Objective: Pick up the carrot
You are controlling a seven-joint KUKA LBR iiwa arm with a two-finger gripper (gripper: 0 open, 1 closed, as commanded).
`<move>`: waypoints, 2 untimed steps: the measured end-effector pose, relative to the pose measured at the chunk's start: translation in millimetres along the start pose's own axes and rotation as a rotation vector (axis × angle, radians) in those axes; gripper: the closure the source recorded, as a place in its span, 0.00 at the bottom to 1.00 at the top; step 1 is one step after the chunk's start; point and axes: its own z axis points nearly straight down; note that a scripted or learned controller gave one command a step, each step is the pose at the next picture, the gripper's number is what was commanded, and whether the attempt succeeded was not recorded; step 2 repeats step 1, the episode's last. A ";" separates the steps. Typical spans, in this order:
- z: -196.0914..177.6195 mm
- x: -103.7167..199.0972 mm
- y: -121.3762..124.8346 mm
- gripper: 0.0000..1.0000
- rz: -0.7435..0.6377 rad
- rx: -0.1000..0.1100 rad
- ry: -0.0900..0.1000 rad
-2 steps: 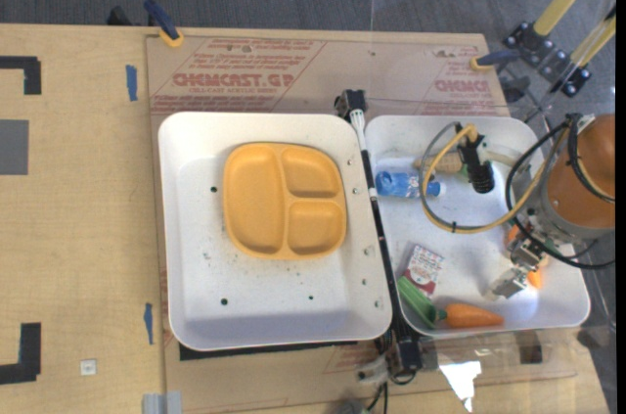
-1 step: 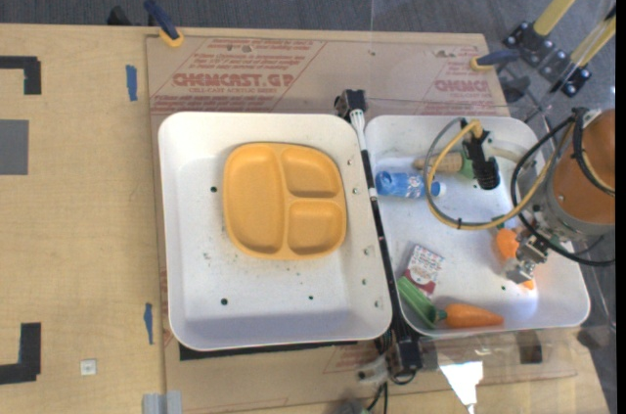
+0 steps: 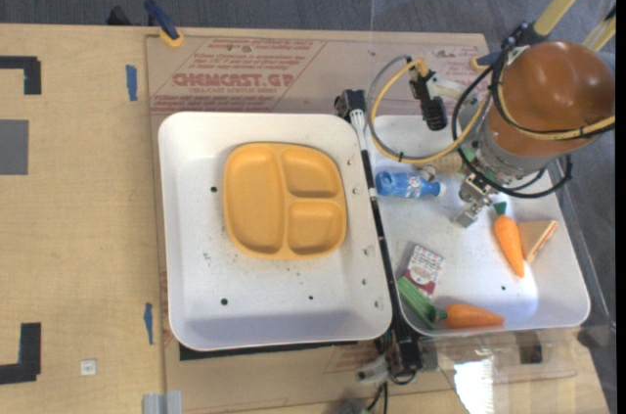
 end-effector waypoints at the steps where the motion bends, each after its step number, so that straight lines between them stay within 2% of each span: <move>1: 0.4 47.6 69.9 1.00 -0.173 -0.004 0.003; 2: 0.4 47.6 69.9 1.00 -0.173 -0.004 0.003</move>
